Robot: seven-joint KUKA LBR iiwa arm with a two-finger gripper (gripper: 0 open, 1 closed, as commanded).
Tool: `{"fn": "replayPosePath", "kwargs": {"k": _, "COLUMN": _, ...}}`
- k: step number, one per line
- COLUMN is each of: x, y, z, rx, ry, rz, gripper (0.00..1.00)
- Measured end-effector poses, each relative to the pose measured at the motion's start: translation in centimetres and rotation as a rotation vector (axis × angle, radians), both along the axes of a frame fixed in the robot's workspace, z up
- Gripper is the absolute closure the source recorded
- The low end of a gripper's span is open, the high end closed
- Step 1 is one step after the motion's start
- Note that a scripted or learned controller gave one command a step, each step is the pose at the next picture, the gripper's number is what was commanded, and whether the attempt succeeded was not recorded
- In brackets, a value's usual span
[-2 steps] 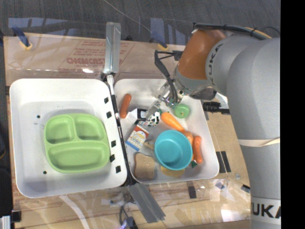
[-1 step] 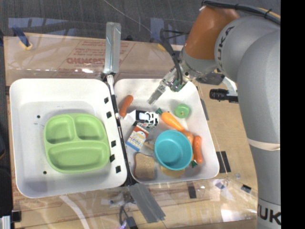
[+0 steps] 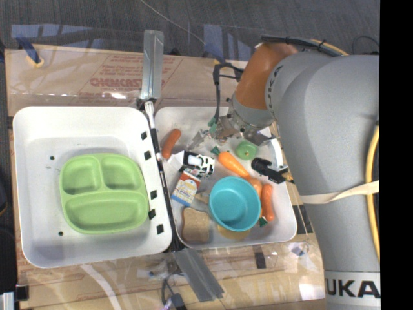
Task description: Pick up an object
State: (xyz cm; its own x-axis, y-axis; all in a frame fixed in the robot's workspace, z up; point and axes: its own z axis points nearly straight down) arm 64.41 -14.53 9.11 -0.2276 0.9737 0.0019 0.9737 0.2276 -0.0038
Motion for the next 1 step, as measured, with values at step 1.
{"fn": "replayPosePath", "kwargs": {"k": 1, "x": 0.17, "y": 0.25, "z": 1.19, "rx": 0.000, "ry": 0.000, "rz": 0.011, "gripper": 1.00}}
